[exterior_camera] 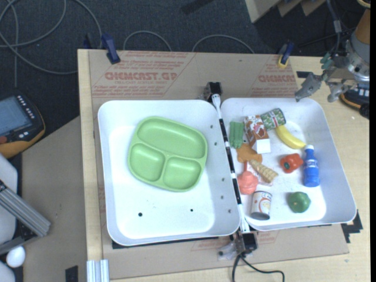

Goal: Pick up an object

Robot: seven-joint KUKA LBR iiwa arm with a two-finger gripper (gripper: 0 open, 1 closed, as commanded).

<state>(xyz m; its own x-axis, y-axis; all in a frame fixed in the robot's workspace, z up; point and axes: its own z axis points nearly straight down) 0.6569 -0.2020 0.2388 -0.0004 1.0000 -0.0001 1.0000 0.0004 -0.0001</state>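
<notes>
The right bin (335, 157) holds several small toy foods: a yellow banana (289, 137), a blue bottle (310, 167), a red tomato (290, 163), a green pepper (299, 201), a tin can (262, 204) lying at the front, a pink piece (248, 182), a red-and-white carton (257, 131) and a green-labelled can (272, 118). My gripper (320, 90) hangs over the bin's back right corner, high above the objects. Its two fingers are spread open with nothing between them.
A green three-part plate (167, 153) lies in the left bin (117, 204). The bins meet along a black-hinged divider (229, 163). Blue clamps (109, 47) hold the cardboard base at the back. Cables lie on the floor behind.
</notes>
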